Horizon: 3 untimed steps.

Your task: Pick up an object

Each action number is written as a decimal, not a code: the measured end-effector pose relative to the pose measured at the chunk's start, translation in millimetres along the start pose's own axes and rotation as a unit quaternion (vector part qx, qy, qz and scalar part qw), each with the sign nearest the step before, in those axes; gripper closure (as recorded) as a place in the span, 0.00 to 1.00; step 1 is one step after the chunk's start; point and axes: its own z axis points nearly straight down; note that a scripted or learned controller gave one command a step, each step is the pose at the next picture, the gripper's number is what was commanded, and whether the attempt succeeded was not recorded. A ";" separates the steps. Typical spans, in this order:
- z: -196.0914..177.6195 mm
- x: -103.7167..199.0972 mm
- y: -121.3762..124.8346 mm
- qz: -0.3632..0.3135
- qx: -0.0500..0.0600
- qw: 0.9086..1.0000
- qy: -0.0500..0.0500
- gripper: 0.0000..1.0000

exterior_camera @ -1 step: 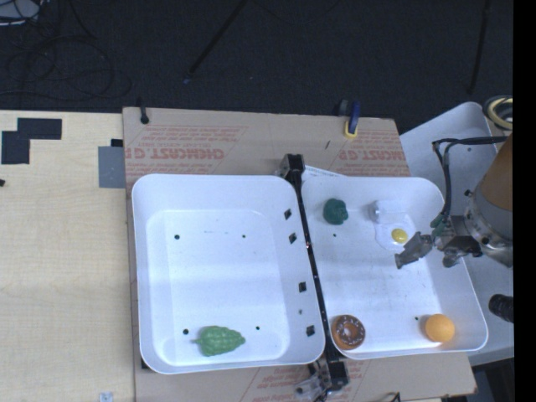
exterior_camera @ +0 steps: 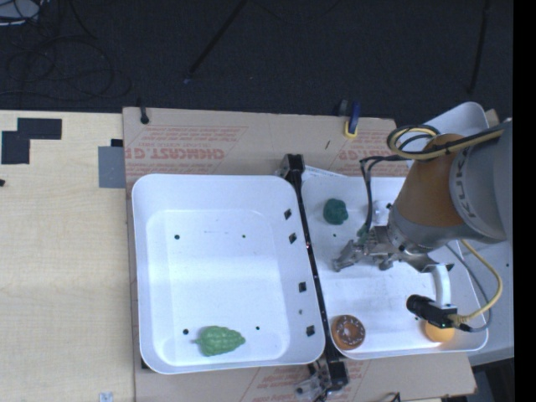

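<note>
White plastic bins sit side by side on the bench, and the gripper (exterior_camera: 345, 259) hangs low over the right bin (exterior_camera: 378, 335), near its middle and a little toward the divider. Whether it is released or clenched I cannot tell — the metal parts blur together at this slant, and nothing recognisable shows between them.

Three things lie in this bin. A dark green lump (exterior_camera: 336, 211) rests toward the far edge, close to the divider, just beyond the gripper on its far side. A round brown doughnut-like piece (exterior_camera: 347, 331) sits in the near corner by the divider, on the gripper's near side and somewhat farther off. A yellow-orange ball (exterior_camera: 438, 331) lies in the near corner on the arm's side, partly hidden by a black fitting and cabling.

The left bin (exterior_camera: 151, 275) holds a pale green knobbly piece (exterior_camera: 219, 340) against its near edge — well apart from the gripper, across the divider.

Judging by position, the dark green lump is the nearest candidate: it lies toward the far edge from the gripper, roughly compact with no clear long axis, so finger orientation should matter little. A short shift toward the far edge, then a descent, looks like what a grasp would call for. No object is lifted yet.
</note>
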 end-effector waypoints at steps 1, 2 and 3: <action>-0.6 13.1 8.0 0.002 -0.002 1.000 -0.001 0.00; -1.3 37.9 41.4 0.001 -0.003 1.000 -0.001 0.00; -121.1 11.1 56.8 0.003 -0.009 1.000 -0.003 0.00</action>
